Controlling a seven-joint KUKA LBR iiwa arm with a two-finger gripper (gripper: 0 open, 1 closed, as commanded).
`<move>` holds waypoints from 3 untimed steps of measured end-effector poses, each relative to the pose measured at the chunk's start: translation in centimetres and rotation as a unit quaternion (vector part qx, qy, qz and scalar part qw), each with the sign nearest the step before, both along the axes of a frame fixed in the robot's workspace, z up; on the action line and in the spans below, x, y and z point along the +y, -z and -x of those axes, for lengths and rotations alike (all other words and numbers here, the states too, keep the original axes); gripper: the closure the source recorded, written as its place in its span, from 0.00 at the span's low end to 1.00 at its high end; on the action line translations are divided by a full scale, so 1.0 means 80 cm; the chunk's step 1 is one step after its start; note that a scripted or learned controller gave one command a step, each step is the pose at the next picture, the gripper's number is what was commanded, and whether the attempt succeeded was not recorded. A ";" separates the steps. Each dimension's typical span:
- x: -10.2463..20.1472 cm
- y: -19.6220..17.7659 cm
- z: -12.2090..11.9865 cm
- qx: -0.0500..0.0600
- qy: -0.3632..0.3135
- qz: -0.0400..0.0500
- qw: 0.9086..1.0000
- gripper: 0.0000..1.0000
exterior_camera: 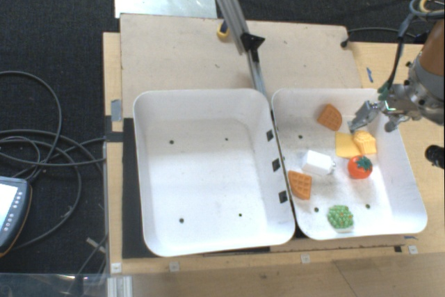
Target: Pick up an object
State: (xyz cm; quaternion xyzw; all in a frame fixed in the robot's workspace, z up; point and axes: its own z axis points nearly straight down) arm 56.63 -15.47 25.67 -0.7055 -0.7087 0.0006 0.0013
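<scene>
Two shallow white plastic bins sit side by side on a pale wooden bench, touching along their inner walls. The left bin shows a bare white floor with a few small dark spots. The right bin holds all the loose objects.

Near its top lies an orange-brown bread-like wedge. Below and to the right, a flat yellow cheese-like square touches a small yellow-orange ridged block. Just under them sits a round red tomato-like toy with a green top. To its left lies a small white rectangular block, and just below that an orange waffle-patterned piece close to the bin's left wall. A green bumpy ball-like toy rests near the bin's front edge, well apart from the others.

The grey arm with the orange band enters from the right and is cut off by the frame edge, so most of it is out of sight. Its two-finger gripper hangs above the upper right part of the right bin, just above the yellow pieces. The metallic fingers appear spread somewhat apart, with nothing visible between them, though they are small and blurred

A slanted grey metal pole crosses the bench from the top, its upper end cut off
</scene>
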 end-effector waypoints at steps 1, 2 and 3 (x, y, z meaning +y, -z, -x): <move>0.000 -0.003 -0.001 -0.002 0.000 0.000 1.000 0.00; -0.006 0.051 -0.002 0.000 0.002 0.000 1.000 0.00; -0.014 0.124 -0.008 0.001 0.002 0.000 1.000 0.00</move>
